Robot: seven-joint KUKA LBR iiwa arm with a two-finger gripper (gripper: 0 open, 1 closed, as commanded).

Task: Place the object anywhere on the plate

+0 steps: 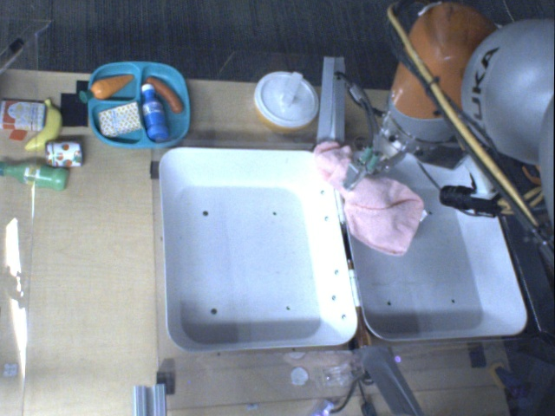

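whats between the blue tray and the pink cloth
In the camera view, a yellow bowl with a white lid sits on the bench between the blue tray and the pink cloth, just beyond the left bin's far rim.

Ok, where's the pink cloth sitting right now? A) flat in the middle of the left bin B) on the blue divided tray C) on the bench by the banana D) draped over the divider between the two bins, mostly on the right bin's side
D: the pink cloth lies across the edge where the left bin meets the right bin, most of it on the right side, with the gripper at its upper part.
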